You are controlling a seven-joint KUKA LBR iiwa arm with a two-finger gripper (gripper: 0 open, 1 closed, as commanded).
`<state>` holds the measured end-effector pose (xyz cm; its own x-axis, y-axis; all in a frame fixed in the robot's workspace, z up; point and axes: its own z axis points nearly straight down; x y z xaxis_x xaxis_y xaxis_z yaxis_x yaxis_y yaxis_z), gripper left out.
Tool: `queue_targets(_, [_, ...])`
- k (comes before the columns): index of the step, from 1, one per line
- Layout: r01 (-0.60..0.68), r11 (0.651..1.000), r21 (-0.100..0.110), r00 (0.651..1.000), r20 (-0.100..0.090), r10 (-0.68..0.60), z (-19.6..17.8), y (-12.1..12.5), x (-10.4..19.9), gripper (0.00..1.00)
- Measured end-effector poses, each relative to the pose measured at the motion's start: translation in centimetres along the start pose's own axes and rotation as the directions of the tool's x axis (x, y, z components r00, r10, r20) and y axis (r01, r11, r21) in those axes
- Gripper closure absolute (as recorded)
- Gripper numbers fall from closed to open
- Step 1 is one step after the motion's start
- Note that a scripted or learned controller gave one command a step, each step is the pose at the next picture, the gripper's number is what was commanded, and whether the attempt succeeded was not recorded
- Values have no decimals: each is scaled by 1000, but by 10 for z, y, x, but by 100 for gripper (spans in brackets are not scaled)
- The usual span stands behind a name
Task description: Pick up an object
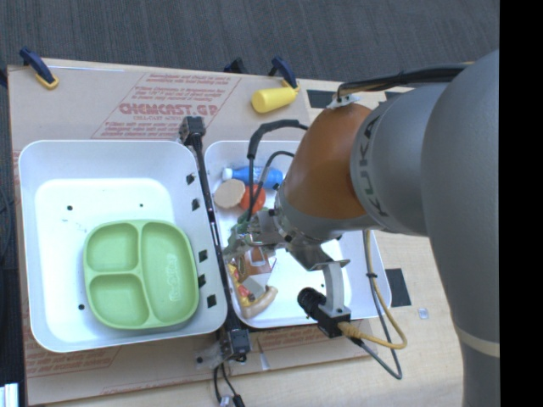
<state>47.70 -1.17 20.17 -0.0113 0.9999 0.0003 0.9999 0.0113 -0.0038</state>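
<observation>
Arm (407, 142), grey w/ orange band, reaches in from the right and covers most of the right bin (361, 303). Bench board (102, 108) w/ red print lies under both bins. Left bin (51, 168) holds a green divided tray (140, 274), 3 compartments, lying flat in the bin's near half, apart from the walls.

Right bin: small objs crowd its left side, beside the divider between the bins. Far end: a blue obj (250, 175), w/ a tan round disc (229, 195) just near of it and an orange piece (252, 198) touching the disc's right. Nearer: a cluttered multicolour pile (248, 265), then a tan curved piece (261, 299) at the near wall.

Gripper (254, 240) sits low over the pile, under the wrist; cannot tell how its grip stands or if anything is in it.

Yellow obj (273, 98) lies on the bench beyond the right bin, next to a blue clamp (284, 71). Another blue clamp (38, 66) at the far left corner.
</observation>
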Motion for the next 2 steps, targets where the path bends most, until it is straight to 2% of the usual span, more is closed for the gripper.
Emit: queue_targets(2, [10, 1000, -1, 1000, -1, -10, -20, 2, 1, 100])
